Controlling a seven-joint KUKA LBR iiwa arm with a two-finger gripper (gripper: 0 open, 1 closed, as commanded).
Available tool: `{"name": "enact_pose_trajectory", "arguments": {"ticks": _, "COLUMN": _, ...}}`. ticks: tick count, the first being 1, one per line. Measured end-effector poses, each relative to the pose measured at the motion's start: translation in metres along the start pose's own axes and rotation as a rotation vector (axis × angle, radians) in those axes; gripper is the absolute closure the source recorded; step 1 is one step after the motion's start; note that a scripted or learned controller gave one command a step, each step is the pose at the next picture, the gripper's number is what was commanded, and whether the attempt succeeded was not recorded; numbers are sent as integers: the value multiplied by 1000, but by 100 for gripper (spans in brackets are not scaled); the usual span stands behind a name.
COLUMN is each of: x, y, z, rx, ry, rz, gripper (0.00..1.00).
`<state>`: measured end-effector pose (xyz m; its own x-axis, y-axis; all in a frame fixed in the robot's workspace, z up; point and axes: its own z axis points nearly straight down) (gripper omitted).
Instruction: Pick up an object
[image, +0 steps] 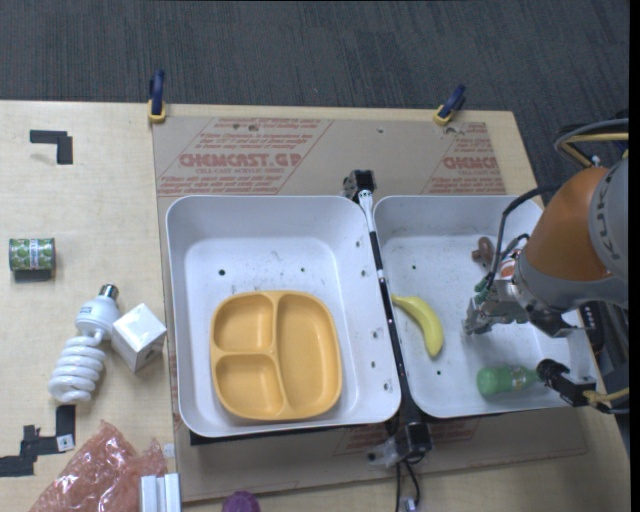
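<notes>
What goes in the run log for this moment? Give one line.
gripper: low in right bin | holding: nothing seen | nearest: banana, green bottle | left bin: yellow plate

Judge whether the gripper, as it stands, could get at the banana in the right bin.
Probably yes. The gripper hangs low in the right bin, and the banana lies just left of it on the bin floor, uncovered, with bare floor between them.

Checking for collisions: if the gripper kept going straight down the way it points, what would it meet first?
Probably the bare floor of the right bin under the gripper, between banana and green object; depth is unclear.
</notes>
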<state>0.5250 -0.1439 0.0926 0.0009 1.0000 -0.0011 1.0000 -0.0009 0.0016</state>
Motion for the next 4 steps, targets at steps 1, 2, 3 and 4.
{"name": "enact_pose_trajectory", "arguments": {"ticks": 1, "x": 48, "y": -48, "z": 0, "rx": 2, "ry": 1, "rz": 0, "gripper": 0}}
{"name": "enact_pose_trajectory", "arguments": {"ticks": 2, "x": 28, "y": 32, "z": 0, "rx": 1, "ry": 0, "rz": -3, "gripper": 0}}
{"name": "enact_pose_trajectory", "arguments": {"ticks": 3, "x": 40, "y": 1, "z": 1, "rx": 3, "ry": 1, "rz": 0, "gripper": 0}}
{"name": "enact_pose_trajectory", "arguments": {"ticks": 4, "x": 19, "y": -46, "z": 0, "rx": 2, "ry": 1, "rz": 1, "gripper": 0}}
